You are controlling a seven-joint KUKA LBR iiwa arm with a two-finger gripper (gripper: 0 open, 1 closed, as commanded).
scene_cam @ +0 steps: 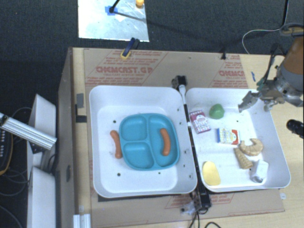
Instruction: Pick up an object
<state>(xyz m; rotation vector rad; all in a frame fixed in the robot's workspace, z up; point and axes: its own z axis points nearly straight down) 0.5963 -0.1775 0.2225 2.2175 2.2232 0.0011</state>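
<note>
Where legible, "CHEMCAST GP" on bench (124, 70)

Two white bins, the left bin (97, 127) and the right bin (278, 141), show smooth, faintly glossy plastic. In the left one, a blue divided tray (137, 148) has the same moulded plastic sheen, with one shiny orange sausage (165, 141) in its 3 o'clock compartment and another (116, 144) beside the tray at 9 o'clock. The surface (156, 65) looks like matt brown protective paper printed in red. At 12 o'clock, a reflective metallic sheet (95, 13) lies on dark, rough carpet (33, 32).
</note>
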